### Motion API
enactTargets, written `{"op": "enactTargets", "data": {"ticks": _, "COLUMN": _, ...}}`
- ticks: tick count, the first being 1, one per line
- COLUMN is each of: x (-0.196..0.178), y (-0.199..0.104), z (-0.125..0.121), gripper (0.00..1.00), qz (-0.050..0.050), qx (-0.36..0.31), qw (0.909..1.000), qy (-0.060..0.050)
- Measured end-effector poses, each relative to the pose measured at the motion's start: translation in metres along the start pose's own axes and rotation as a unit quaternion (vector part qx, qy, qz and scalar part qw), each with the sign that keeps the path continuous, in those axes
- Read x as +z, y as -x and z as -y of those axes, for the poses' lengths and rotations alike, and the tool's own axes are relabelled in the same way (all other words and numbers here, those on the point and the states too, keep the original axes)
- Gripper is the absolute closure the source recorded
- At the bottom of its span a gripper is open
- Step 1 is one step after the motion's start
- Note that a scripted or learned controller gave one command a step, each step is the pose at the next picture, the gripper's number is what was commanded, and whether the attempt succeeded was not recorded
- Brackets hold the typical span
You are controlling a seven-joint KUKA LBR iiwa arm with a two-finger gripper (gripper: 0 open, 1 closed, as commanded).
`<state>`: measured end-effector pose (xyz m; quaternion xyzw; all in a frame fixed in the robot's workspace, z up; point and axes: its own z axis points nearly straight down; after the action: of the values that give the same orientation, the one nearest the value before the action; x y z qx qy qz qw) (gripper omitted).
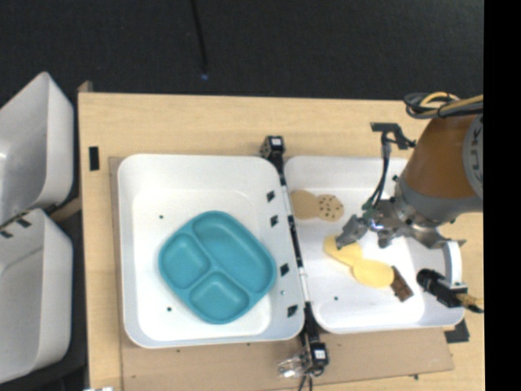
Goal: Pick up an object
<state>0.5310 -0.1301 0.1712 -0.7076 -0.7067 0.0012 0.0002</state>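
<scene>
Though seen from above, cannot tell whether the gripper point(366, 233) is wide or narrow. Hangs low inside the right-hand white bin point(342, 304), over the left end of a flat yellow pear-shaped toy point(368, 270) lying on the bin floor. Just beside the toy's other end, a small brown block point(400, 287). Farther back, well apart, a tan speckled cookie point(316, 206). Across the divider, in the left-hand white bin point(146, 218), a teal three-compartment plate point(216, 265).
</scene>
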Motion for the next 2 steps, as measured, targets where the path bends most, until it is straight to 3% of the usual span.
{"op": "enactTargets", "data": {"ticks": 1, "x": 0.0613, "y": -0.0044, "z": 0.0044, "gripper": 0.00, "qz": 0.000, "qx": 0.000, "qw": 1.0000, "qy": -0.001}}
{"op": "enactTargets", "data": {"ticks": 2, "x": 0.0707, "y": -0.0031, "z": 0.0042, "gripper": 0.00, "qz": 0.000, "qx": 0.002, "qw": 1.0000, "qy": 0.001}}
